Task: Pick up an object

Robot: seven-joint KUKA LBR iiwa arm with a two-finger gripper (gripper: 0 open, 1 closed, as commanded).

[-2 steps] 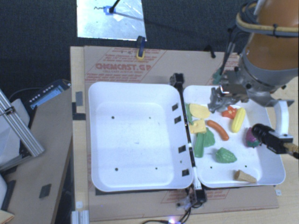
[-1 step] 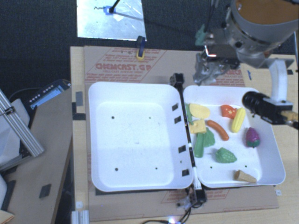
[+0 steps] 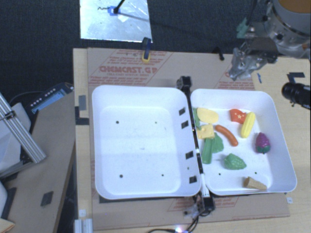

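Up high past the far rim of the right white plastic bin (image 3: 279, 111), shiny metal gripper (image 3: 241, 68), open or shut too hard to tell, with the small yellow toy corn cob (image 3: 248, 124) lying below, long way pointing toward it.

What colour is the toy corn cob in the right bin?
Yellow. The corn cob lies near the right bin's far side, clearest in the camera view.

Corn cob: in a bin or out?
In. The corn cob lies in the right bin, beside the red piece.
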